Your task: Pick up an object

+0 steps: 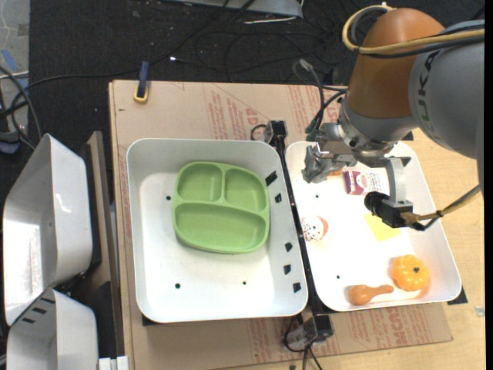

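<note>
Two white bins on bench: left bin (146, 230), right bin (439, 245).
One green tray (222, 206), three compartments, in left bin.
In right bin: one orange pumpkin (408, 273), one orange gourd (368, 292), one yellow piece (384, 228), one purple-and-white packet (362, 181), one small white-and-red item (314, 227).

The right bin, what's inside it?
The right bin holds a small pumpkin, an orange gourd, a yellow note, a white toy and a purple packet. The arm covers the back part.
</note>
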Available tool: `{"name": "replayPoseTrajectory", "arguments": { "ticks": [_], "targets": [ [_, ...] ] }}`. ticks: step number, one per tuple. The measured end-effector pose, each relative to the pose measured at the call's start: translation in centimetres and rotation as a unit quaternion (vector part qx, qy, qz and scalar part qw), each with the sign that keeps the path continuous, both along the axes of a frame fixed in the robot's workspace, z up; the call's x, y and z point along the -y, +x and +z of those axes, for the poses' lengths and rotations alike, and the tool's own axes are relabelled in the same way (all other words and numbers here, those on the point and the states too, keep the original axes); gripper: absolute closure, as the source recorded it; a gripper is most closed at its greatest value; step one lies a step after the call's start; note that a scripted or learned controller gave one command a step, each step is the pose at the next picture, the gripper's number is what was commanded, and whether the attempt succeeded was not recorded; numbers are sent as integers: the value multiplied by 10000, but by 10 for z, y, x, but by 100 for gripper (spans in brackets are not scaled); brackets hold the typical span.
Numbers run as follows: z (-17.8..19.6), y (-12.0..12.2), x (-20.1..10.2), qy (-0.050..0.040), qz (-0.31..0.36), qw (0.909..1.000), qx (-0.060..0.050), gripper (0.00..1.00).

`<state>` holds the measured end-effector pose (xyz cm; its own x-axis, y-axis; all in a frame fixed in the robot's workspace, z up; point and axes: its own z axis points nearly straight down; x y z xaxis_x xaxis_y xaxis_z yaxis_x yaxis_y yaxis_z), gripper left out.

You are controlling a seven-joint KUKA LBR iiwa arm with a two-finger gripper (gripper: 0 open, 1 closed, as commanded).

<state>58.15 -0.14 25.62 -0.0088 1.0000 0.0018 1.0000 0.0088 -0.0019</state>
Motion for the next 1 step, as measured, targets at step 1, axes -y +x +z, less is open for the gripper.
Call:
{"name": "replayPoseTrajectory", "arguments": {
  "ticks": [1],
  "targets": [
    [-1,-16,-61,0,4,10000,-3,100]
  ]
}}
